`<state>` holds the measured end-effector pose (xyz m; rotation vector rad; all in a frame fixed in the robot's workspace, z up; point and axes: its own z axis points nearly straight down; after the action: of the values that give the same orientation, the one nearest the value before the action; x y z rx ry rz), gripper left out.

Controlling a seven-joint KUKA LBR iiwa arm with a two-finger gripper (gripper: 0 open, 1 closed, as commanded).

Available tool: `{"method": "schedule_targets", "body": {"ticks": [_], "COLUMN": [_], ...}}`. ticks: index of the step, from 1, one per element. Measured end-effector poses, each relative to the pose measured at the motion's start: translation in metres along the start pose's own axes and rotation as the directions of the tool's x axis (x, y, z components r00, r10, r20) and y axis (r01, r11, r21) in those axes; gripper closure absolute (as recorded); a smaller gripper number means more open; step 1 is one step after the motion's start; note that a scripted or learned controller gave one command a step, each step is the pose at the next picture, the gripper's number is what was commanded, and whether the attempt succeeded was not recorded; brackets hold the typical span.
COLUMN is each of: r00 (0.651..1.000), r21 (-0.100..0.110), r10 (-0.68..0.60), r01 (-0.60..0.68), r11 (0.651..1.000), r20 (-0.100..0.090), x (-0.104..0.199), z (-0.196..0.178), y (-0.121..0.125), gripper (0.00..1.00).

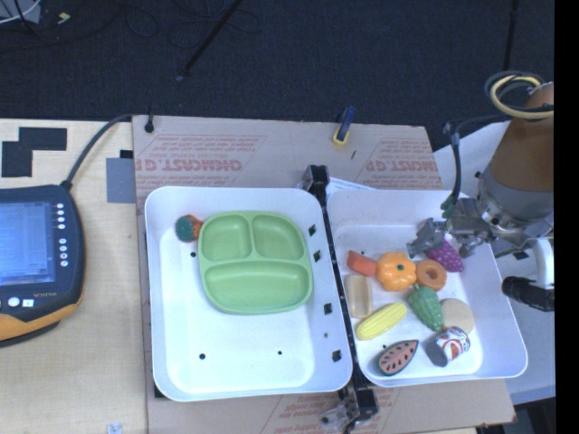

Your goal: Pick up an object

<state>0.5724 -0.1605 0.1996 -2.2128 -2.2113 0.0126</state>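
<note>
The arm [525, 156] reached in from the right, its orange band above the grey wrist, and the gripper [441, 236] hung low over the upper part of the right bin [507, 346], close beside a bunch of purple grapes [448, 257]. Nothing could be made out between the metal parts at its tip, and whether it was released or clenched could not be told from this slanted view. The grapes lay just to the right of a small brown ring like a doughnut [431, 275], which touched an orange pumpkin [396, 271]. A carrot [361, 263] lay to the left of the pumpkin, with a pale bread roll [359, 295] below it. A yellow corn cob [382, 320] sat slantwise under the pumpkin, beside a green vegetable [426, 307] and a beige round piece [457, 315]. Nearer the front edge lay a red slice with seeds [397, 357] and a small can [447, 345]. The left bin [181, 351] held a green divided plate [254, 262], and a small orange and green ball [187, 228] rested just beside its upper left corner. A handheld control pad [36, 265] lay on the bench [99, 369] well to the left of both bins.
</note>
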Motion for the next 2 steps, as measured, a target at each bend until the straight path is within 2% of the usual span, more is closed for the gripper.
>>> {"method": "schedule_targets", "body": {"ticks": [1,2], "r00": [1.0,1.0], "r21": [-0.011,-0.006], "r10": [-0.001,-0.002], "r01": [0.001,0.002], "r11": [1.0,1.0], "r20": [0.002,0.001], "x": [0.0,0.002], "z": [-0.006,0.058], "y": [0.003,-0.001], "gripper": [0.0,0.0]}}
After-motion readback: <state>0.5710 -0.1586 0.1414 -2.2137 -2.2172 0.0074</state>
